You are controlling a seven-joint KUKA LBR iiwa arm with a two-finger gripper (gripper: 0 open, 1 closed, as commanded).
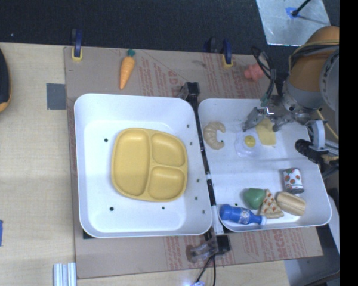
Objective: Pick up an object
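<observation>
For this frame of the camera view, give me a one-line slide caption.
KUKA arm's gripper hovers over a yellow block in the right bin; yellow divided plate sits in the left bin.

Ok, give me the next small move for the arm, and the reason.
Probably lower the end effector straight down: it hangs over the right bin, just above a yellow piece, with nothing visibly between its fingers.

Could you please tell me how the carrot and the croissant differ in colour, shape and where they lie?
The carrot is orange with a green top; the croissant is pale tan. The carrot is straight and tapered; the croissant curls into a crescent. The carrot lies on the brown board behind the left bin; the croissant lies inside the right bin. Both lie apart from other items.
</observation>
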